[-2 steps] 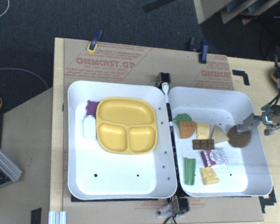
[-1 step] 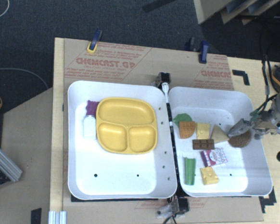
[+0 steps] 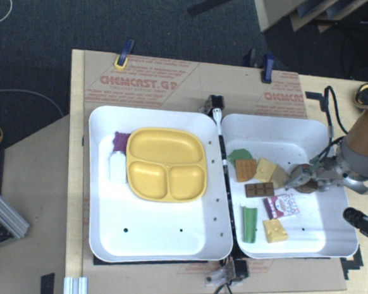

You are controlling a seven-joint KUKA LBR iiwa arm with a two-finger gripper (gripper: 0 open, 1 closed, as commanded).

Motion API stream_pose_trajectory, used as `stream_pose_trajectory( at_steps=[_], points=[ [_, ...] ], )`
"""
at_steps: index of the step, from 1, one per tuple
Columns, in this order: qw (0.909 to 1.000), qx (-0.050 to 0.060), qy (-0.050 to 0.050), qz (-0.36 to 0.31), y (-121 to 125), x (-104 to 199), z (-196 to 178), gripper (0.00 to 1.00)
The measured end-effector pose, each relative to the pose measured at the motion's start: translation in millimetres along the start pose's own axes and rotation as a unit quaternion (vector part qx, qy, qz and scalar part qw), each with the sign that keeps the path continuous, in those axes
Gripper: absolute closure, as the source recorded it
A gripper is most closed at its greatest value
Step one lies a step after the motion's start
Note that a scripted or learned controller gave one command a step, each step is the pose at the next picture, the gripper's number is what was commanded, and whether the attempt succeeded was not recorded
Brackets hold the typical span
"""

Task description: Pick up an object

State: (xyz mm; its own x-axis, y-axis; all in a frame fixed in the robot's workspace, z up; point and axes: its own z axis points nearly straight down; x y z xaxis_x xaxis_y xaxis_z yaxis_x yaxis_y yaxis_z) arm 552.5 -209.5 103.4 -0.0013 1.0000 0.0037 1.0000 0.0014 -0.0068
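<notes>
Yellow, wedge-shaped and pale, a cheese-like block (image 3: 275, 231) is seen nearest the front rim of the right bin (image 3: 328, 246). Just to the left of that block a green stick (image 3: 248, 224) is laid lengthwise. Behind the block, a pink-and-white packet (image 3: 282, 205) is found, and a dark brown bar (image 3: 259, 190) is set just behind and to the left of the packet. Further back from the bar, a tan waffle-like square (image 3: 245, 169), a pale yellow piece (image 3: 266, 170) and a green item (image 3: 238, 156) are grouped close together. The gripper (image 3: 299, 178) is held low over the right bin, just to the right of the pale yellow piece; whether its fingers are parted or closed cannot be told, and nothing is visibly caught in it. In the left bin (image 3: 151, 242), a yellow divided plate (image 3: 167, 163) is placed, with a purple object (image 3: 121, 141) and a white object (image 3: 117, 168) touching the plate's left edge
</notes>
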Motion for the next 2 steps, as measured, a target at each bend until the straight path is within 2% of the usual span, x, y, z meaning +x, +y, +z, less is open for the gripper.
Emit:
stream_pose_trajectory(
  at_steps=[1,2],
  points=[
    [1.0,-0.004,0.0,0.0,3,1,14,0.0],
    [1.0,-0.008,-0.002,0.0,4,0,2,1.0]
  ],
)
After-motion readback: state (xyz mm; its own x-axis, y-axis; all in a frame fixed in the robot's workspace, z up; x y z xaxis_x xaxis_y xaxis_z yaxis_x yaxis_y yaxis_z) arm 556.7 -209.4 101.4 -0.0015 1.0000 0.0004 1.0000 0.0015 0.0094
